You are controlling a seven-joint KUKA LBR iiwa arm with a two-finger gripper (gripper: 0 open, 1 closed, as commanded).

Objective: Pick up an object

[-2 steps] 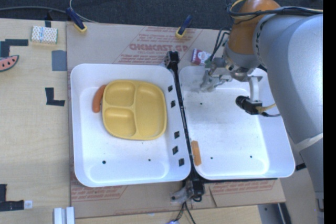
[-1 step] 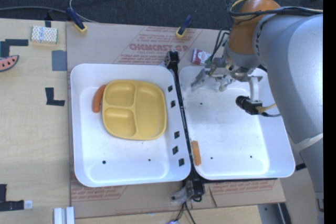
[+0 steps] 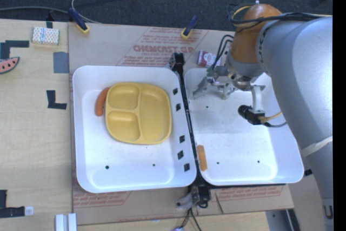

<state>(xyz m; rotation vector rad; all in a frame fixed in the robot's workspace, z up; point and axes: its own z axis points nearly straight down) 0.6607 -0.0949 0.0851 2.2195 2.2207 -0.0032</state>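
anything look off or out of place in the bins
Two things sit oddly: one orange piece is wedged between the yellow divided plate and the left bin's wall, and another orange piece lies against the right bin's left edge.

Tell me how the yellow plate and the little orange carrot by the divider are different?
The yellow plate is big, flat and split into compartments; the carrot is small, thin and orange. The plate lies in the left bin; the carrot lies in the right bin, at its left edge. Both lie away from the gripper.
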